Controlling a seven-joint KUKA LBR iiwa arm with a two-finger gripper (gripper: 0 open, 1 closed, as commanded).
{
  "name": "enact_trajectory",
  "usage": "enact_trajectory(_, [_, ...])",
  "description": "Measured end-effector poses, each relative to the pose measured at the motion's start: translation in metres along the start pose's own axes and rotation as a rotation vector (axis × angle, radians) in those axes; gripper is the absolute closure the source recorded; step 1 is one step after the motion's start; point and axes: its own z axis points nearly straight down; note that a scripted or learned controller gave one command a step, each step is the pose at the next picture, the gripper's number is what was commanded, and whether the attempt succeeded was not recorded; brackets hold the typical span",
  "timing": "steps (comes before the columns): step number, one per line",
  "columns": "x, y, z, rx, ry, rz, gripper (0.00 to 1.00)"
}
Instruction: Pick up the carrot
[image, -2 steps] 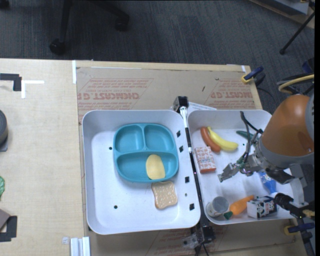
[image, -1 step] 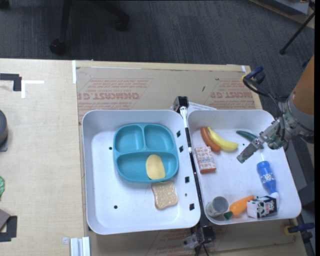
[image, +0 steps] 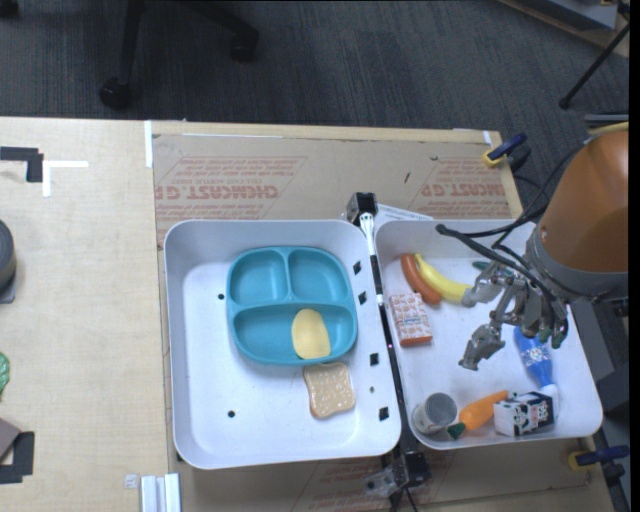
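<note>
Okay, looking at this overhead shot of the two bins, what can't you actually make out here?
- Gripper, camera view: seen from above over the right bin, tangled with cables; whether it is open or shut is unclear.
- Blue bottle: its upper part is hidden under the gripper.
- Carrot: its green end is partly tucked against the small tin.
- Milk carton and snack box: print too small to read.
</note>
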Motion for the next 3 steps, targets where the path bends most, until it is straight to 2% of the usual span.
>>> enact_trajectory(1, [-0.007,-0.030,0.113,0.000,0.002,-0.002,0.00])
enact_trajectory(2, [-0.092,-0.001,0.139,-0.001,-0.001,0.048,0.00])
enact_trajectory(3, [-0.038,-0.015,0.138,-0.001,0.000,0.126,0.00])
